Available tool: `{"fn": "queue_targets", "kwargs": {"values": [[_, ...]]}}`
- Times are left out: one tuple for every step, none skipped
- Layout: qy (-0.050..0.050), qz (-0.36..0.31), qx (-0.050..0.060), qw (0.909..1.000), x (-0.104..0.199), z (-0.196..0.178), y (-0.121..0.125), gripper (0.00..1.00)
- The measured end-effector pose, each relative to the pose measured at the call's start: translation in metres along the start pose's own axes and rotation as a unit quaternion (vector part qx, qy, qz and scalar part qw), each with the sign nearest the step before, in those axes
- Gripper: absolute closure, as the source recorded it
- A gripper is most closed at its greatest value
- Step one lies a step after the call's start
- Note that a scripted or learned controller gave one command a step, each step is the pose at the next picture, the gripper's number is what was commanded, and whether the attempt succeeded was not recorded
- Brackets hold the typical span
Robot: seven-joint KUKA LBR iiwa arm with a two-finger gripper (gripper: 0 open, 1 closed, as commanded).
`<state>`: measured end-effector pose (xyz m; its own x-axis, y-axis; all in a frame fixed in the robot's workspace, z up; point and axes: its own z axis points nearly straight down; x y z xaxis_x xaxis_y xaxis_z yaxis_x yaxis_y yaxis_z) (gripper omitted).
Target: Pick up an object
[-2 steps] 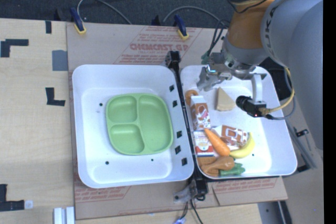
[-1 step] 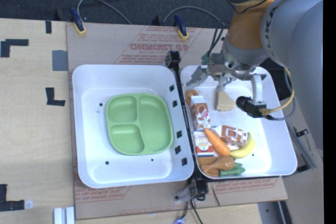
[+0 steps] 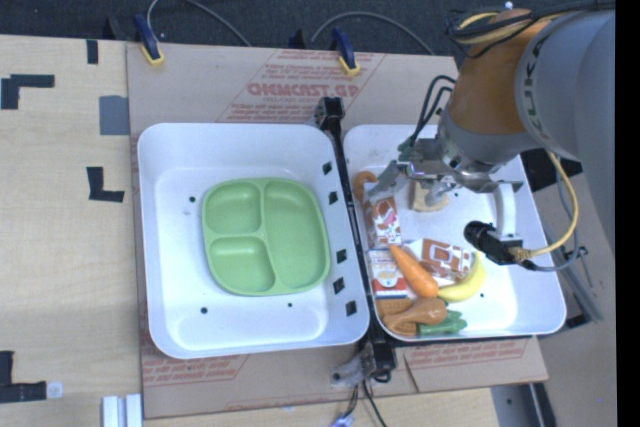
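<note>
Grey arm (image 3: 530,85) over right bin (image 3: 540,315), end effector (image 3: 425,177) grip unclear, green tray (image 3: 266,235) left.

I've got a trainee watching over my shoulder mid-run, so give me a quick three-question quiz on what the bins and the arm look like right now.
1. True or false: the green divided plastic plate lies in the left shallow white bin.
2. Multiple choice: the orange carrot lies in A) the left bin, B) the right shallow white bin, C) on the cardboard sheet.
3. Fill in: the yellow banana lies toward the ____ bin's near edge, beside the carrot.

Key:
1. True.
2. B.
3. Right. The two-finger gripper hangs above that bin's far half; whether it holds anything cannot be told.
</note>
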<state>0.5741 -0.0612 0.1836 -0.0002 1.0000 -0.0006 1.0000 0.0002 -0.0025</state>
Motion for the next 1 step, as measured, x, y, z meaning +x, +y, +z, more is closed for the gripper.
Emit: {"fn": "queue_targets", "kwargs": {"values": [[0.0, 0.0, 0.0, 1.0, 0.0005, -0.0003, 0.0003, 0.0]]}}
